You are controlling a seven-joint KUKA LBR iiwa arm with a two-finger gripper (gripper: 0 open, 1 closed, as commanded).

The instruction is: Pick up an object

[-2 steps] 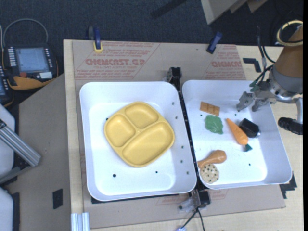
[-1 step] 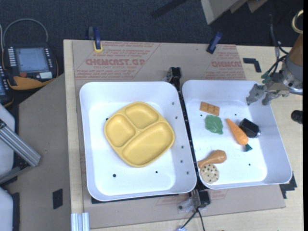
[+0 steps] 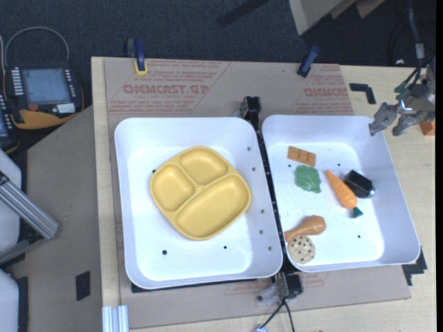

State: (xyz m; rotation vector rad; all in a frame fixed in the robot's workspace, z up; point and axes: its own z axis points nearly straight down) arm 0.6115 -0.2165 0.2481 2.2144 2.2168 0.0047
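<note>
- The bench (image 3: 104,206) under me is covered with brown printed board, and two shallow white bins sit on it side by side.
- The left bin (image 3: 138,254) holds one thing: a yellow divided plate (image 3: 201,192) with three compartments, lying flat near the bin's middle.
- The right bin (image 3: 387,241) holds all the small pieces I could pick, gathered in its middle and near part.
- An orange carrot (image 3: 340,188) lies at a slant, its far end just beside a green leafy piece (image 3: 308,178) and its near end close to a black block (image 3: 358,183).
- A tan drumstick-shaped piece (image 3: 306,226) lies near the bin's front, touching a round speckled cookie (image 3: 302,250) just below it.
- A small brown cracker (image 3: 302,155) lies flat toward the far side, just above the green piece.
- A tiny dark green bit (image 3: 356,212) lies by the carrot's near tip.
- My claw (image 3: 403,113) hangs over the far right corner of the right bin, well apart from every piece; whether it is wide or narrow I cannot tell, and nothing is visible in it.
</note>
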